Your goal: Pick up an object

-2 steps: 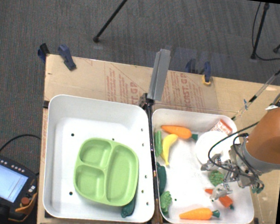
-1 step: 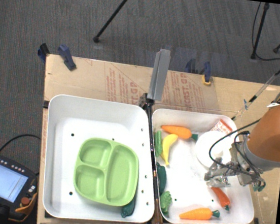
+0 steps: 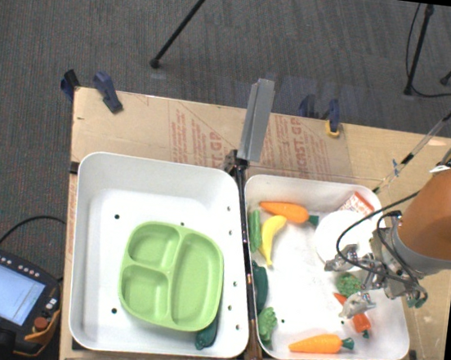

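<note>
Descent is best kept vertical: the tool [image 3: 357, 285] hangs low in the right bin [image 3: 287, 340] over a small orange piece [image 3: 361, 321]; its grip state cannot be told.

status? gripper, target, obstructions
Gripper low in right bin, nothing seen held. Red piece and broccoli right beside it. Carrot close below.
</note>
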`<state>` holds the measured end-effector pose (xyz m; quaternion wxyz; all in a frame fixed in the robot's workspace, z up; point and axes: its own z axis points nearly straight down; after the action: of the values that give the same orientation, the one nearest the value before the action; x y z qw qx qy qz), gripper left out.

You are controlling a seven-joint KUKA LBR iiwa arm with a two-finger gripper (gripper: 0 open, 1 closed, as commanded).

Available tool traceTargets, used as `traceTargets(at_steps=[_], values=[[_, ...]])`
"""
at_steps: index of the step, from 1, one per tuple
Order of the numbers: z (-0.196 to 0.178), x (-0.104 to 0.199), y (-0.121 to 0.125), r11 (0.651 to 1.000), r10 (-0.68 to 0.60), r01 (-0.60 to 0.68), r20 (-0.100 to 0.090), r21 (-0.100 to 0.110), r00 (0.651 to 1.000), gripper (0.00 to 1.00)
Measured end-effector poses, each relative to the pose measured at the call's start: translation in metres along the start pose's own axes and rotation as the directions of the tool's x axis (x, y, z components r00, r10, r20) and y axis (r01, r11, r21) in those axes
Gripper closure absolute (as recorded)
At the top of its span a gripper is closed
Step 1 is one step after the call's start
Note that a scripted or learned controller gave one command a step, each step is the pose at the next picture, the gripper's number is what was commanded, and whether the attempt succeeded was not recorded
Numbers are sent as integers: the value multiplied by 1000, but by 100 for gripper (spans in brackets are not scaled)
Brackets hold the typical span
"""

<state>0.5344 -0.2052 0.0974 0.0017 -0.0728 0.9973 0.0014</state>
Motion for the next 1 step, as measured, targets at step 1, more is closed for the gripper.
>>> traceTargets(at_steps=[1], values=[[11, 39, 4, 998, 56, -56, -5, 0, 998, 0]])
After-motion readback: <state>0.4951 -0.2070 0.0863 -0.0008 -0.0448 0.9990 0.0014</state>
